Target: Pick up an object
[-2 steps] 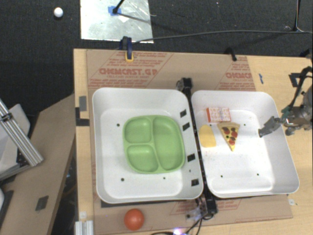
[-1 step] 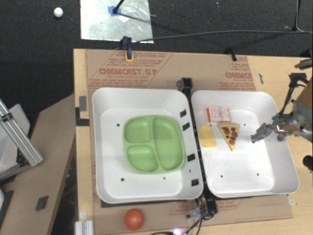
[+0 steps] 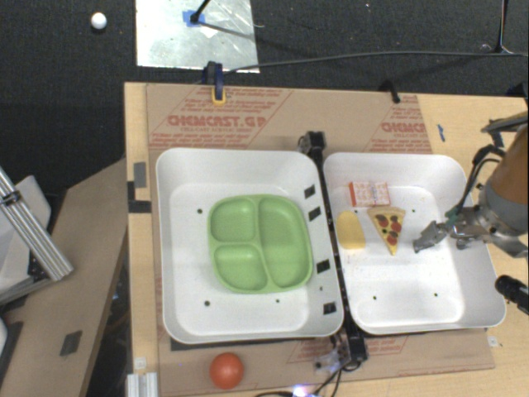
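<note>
1. The arm (image 3: 506, 180) enters from the right edge and leans over the right bin (image 3: 430, 304), its wrist angled down and toward the bin's middle.
2. The claw (image 3: 430, 236) hangs over the right part of that bin, pointing left; whether it is spread or closed cannot be told at this size, and nothing is seen in its grip.
3. A toy pizza slice (image 3: 388, 227) lies in the right bin just left of the claw, tip pointing toward the near side.
4. A pale yellow block (image 3: 352, 231) lies just beside the pizza slice, on its left.
5. A small red-and-white carton (image 3: 369, 193) lies flat just behind those two.
6. The left bin (image 3: 186, 304) holds a green divided plate (image 3: 259, 242) near its middle.
7. An orange-red ball (image 3: 226, 370) sits on the table (image 3: 273, 106) in front of the left bin, outside it.
</note>
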`<state>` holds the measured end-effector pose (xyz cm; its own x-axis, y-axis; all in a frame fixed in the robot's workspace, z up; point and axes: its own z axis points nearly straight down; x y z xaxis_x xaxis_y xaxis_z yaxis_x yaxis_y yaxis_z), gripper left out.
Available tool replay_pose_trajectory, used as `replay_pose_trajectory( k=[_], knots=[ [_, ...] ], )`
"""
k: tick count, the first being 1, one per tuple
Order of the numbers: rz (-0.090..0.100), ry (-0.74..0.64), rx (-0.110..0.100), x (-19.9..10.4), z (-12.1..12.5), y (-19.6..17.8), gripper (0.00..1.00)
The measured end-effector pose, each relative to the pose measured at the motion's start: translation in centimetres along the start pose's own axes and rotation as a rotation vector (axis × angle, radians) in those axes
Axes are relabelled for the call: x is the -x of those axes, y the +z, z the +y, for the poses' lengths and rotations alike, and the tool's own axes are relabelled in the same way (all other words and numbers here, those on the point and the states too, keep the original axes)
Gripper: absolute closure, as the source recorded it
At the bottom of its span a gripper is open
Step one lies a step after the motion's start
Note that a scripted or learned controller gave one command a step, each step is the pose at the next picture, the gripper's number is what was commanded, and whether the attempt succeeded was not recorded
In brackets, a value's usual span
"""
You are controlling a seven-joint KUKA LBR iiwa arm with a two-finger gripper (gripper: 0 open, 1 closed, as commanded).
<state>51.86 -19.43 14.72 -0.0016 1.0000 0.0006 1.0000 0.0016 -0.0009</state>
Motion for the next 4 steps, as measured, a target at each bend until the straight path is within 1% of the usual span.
replay_pose_trajectory(
  k=[1,2,4],
  knots=[
    [0.0,0.0,0.0,-0.2,0.3,6.2,0.0],
    [-0.002,-0.001,0.004,-0.1,0.4,4.8,1.0],
    [-0.003,-0.003,0.007,-0.2,1.6,-4.1,1.0]
  ],
)
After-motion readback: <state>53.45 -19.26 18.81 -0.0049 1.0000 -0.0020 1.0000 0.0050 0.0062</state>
